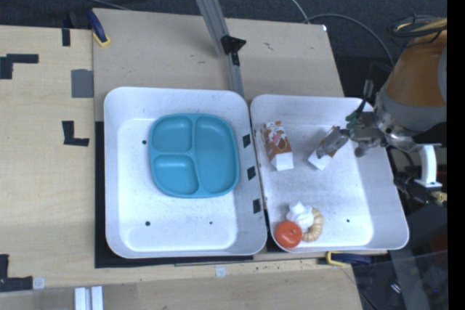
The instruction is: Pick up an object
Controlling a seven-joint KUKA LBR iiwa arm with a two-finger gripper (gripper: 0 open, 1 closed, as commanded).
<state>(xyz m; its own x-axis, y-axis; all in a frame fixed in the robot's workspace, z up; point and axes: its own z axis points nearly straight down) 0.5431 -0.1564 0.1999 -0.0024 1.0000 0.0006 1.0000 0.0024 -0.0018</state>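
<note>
step: close on white block (320, 160) | claw (330, 145) at block's 1 o'clock, finger state unclear | descend centred, clear of carton (277, 144) at 9 o'clock

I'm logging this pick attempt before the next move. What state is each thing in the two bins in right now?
Blue divided plate: lying flat in the left bin, nothing on it.
Small carton: lying in the right bin, untouched.
Red and white toy: resting at the right bin's near edge.
Gripper: low over the right bin, beside the carton.
</note>
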